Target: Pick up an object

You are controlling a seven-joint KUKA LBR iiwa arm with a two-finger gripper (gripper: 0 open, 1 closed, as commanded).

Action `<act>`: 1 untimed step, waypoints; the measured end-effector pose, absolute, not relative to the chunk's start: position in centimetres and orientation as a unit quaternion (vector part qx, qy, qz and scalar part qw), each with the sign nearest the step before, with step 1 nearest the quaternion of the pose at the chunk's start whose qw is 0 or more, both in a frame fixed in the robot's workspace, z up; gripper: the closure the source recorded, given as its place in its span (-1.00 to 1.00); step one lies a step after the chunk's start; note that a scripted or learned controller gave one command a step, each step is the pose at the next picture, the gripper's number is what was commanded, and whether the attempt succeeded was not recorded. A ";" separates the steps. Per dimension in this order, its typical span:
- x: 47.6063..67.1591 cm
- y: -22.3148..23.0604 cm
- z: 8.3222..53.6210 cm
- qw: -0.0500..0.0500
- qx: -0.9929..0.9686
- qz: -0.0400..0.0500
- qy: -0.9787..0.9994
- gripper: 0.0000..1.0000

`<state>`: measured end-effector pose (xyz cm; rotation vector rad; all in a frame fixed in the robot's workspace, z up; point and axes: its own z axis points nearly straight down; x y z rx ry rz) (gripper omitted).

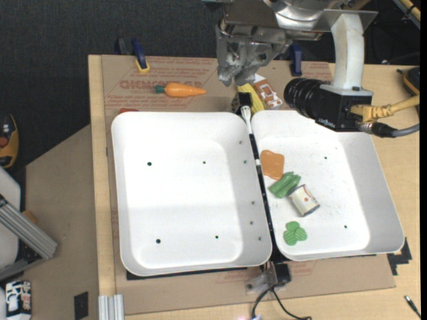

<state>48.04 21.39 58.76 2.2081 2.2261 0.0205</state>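
Above the bins' far edge hangs the tool [235, 69], grip state unclear; the small objects [288, 191] lie nearer the camera, slightly right.

This is a robotics lab. Two white bins [180, 185] sit on a cardboard-covered surface [193, 82] held by clamps [140, 55]. Cables [393, 115] and aluminium framing [27, 229] surround it.

Glossy white plastic bins [180, 179]

I count two shallow white plastic bins [180, 185] [347, 179], four small objects in the right one, one orange toy carrot [181, 91] behind them.
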 end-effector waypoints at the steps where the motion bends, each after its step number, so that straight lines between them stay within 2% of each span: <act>1: 48.0 21.4 58.7 0.003 0.704 0.006 0.710 -1.00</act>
